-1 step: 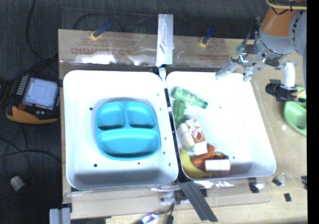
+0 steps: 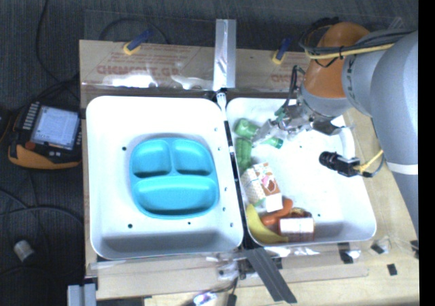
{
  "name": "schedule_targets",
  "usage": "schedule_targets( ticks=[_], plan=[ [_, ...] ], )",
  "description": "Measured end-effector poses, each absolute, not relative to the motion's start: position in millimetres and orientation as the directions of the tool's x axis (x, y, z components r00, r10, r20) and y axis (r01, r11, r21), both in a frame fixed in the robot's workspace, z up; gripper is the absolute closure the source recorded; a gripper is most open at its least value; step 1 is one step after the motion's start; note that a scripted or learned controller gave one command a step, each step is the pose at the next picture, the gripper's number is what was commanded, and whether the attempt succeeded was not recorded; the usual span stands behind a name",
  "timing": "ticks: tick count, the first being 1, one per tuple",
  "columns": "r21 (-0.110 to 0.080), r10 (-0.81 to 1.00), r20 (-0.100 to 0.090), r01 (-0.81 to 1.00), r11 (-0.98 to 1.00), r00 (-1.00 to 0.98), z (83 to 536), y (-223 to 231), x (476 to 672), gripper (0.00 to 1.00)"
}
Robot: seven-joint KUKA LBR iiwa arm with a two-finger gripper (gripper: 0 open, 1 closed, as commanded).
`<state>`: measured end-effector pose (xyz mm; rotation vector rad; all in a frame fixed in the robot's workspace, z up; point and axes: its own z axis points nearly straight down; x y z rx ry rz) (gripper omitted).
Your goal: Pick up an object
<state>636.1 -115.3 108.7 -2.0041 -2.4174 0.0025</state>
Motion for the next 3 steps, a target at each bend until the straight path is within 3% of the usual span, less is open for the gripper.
schedule_targets(
  ticks=[1,2,3],
  plan=[
    [-0.024,0.98,0.006,0.98,0.198,-0.198,87.3,-114.3,664.3,0.0],
    [-0.004,0.978,0.0,0.978,0.208,-0.208,128.5,-134.9,667.7,0.0],
    [-0.049,0.999,0.008,0.998,-0.033,0.034,85.2,-130.3,660.1,0.0]
  ],
)
